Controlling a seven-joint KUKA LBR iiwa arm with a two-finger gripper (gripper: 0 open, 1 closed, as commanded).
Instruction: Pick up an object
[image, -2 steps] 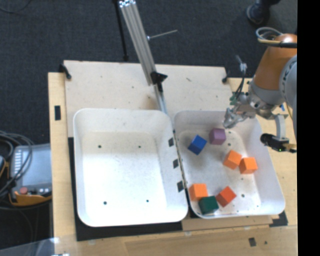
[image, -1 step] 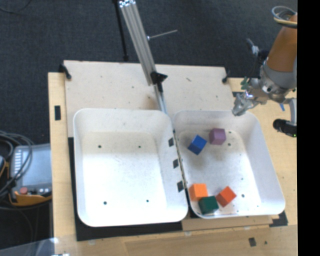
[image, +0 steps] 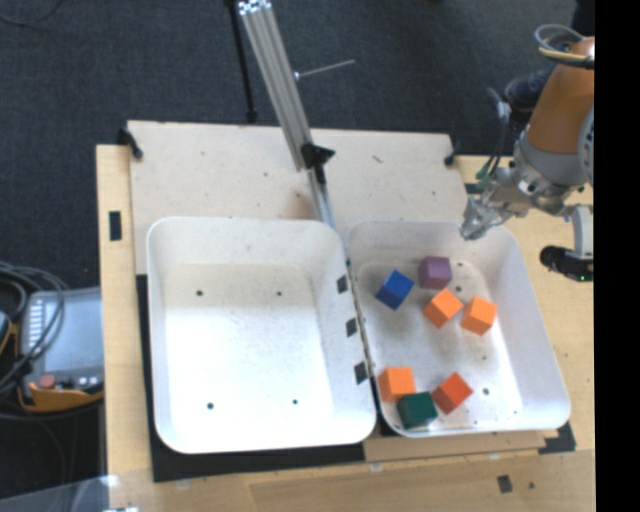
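- Orange cubes: three small (image: 442, 307), (image: 479, 315), (image: 398, 381); one red-orange cube (image: 453, 391).
- One blue cube (image: 394, 289), one purple cube (image: 435, 270), one green cube (image: 417, 409).
- My two-finger gripper (image: 473, 226) hangs over the right white bin (image: 530, 330).

- A slanted aluminium rail (image: 283, 88) rose from the bench's far side, above the seam between the bins.
- A grey device (image: 60, 345) with dark cables (image: 12, 290) sat left of the bench.
- Dark carpet (image: 120, 60) covered the floor.

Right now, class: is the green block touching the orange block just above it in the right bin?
Touching. The camera view shows the green block pressed against the lower edge of the orange block, with no white bin floor visible between them.
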